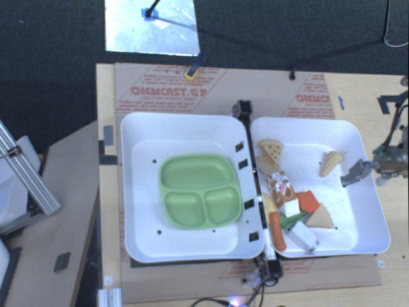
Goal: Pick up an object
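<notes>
The right white bin [364, 203] holds several toy food pieces. A tan waffle wedge [271, 151] lies at its far left and a pale cone-shaped piece [330, 162] near the middle. A red and white packet [280, 187], an orange-red block [308, 201], a tan wedge [321, 217], an orange carrot-like stick [277, 230] and a white block [301, 236] crowd the near left corner. My gripper [353, 173] hangs over the bin's right side, just right of the cone piece and apart from it. Nothing shows in its grasp.
The left white bin [137, 171] carries a green divided plate [198, 190]. A black hinge strip [251, 171] runs between the bins. A shiny metal sheet [152, 18] lies at the back, and a metal frame [25, 178] stands at the left edge.
</notes>
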`<state>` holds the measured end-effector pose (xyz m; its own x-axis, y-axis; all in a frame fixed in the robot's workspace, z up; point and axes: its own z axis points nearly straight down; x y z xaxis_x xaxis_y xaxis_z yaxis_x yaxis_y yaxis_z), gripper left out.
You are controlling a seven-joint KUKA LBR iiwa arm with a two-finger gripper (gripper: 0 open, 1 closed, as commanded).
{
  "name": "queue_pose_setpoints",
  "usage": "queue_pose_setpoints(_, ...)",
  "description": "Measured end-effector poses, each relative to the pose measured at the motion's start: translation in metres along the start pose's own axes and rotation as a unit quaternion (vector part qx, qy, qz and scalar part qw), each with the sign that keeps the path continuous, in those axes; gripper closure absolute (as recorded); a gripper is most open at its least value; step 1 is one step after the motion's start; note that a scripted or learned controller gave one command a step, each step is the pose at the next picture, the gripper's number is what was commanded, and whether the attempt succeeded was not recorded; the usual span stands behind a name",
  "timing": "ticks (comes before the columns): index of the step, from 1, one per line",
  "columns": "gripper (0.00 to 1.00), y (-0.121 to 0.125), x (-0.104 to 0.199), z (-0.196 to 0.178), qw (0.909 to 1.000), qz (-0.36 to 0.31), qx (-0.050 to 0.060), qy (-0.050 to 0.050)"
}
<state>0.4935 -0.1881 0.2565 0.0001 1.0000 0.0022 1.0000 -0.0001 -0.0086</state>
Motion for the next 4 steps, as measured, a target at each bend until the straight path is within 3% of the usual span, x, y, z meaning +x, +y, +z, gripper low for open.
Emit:
queue_pose_setpoints(1,0.0,0.002,0.0,-0.005,1.0,-0.002,-0.005,-0.001)
queue_pose_setpoints(4,0.0,0.01,0.008,0.162,1.0,-0.001,-0.005,0.001)
